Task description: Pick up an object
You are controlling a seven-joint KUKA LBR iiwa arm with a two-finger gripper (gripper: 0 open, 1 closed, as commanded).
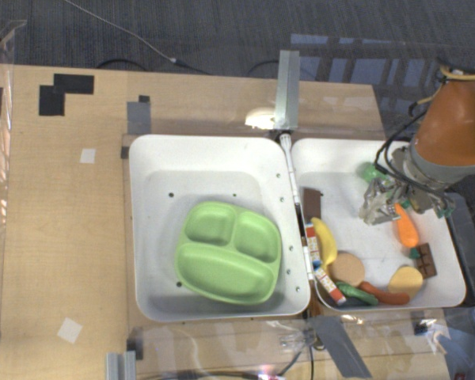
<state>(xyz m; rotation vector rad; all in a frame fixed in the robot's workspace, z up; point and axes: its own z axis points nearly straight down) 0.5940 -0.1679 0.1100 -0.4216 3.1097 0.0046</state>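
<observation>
Green plastic catches the eye first: a three-compartment divided plate (pixel 228 252) lies alone in the left bin (pixel 150 212), well off to the left of the gripper (pixel 378 204) and across the wall where the two bins meet, so it looks parked out of the way, not offered as a target. Moving rightward into the right bin (pixel 340 165), the candidates for picking crowd along the lower and left edges, probably because loose items slide and settle against the walls: a brown block (pixel 312 205) and a banana (pixel 326 241) sit to the gripper's left and a little below it, with a round tan disc (pixel 349 269) and a red-and-green pile of thin items (pixel 368 294) further below. The gripper itself hangs low over the bin's bare middle, beneath the orange band (pixel 457 125) of the arm, and whether its jaws are apart or together cannot be made out; nothing is visibly between them. Just to its right lies a carrot (pixel 408 228), the nearest thing and the likeliest pick, judging by the wrist's position. Below that, near the right wall, rest a small brown piece (pixel 425 260) and a yellowish lump (pixel 406 279).
</observation>
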